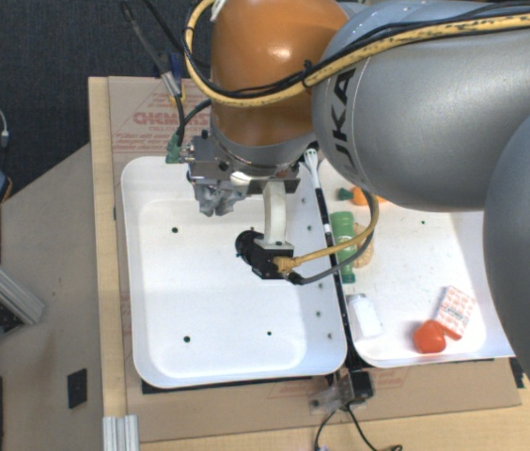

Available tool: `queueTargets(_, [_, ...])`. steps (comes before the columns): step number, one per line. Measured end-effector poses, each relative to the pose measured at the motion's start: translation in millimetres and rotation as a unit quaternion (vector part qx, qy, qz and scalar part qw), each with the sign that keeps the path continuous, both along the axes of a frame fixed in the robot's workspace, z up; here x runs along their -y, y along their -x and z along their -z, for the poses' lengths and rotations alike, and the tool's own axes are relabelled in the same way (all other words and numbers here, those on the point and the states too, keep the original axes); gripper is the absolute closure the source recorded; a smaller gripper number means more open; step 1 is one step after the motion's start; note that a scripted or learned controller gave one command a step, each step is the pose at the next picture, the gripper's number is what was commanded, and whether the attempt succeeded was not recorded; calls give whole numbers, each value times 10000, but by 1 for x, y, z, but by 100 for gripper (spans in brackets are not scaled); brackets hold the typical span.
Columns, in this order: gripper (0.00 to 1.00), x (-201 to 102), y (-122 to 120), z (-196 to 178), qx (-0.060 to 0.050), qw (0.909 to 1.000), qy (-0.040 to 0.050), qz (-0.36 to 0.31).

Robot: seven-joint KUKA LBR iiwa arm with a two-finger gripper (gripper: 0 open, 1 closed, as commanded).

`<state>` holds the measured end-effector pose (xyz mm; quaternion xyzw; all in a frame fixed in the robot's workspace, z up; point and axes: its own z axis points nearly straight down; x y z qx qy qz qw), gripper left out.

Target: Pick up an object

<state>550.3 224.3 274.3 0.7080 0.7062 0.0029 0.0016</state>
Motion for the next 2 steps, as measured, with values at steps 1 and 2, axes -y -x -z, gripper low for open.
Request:
queueTargets(1, [100, 0, 57, 49, -87, 10000, 23, -12])
queueTargets(2, [100, 103, 71, 37, -52, 10000, 29, 49])
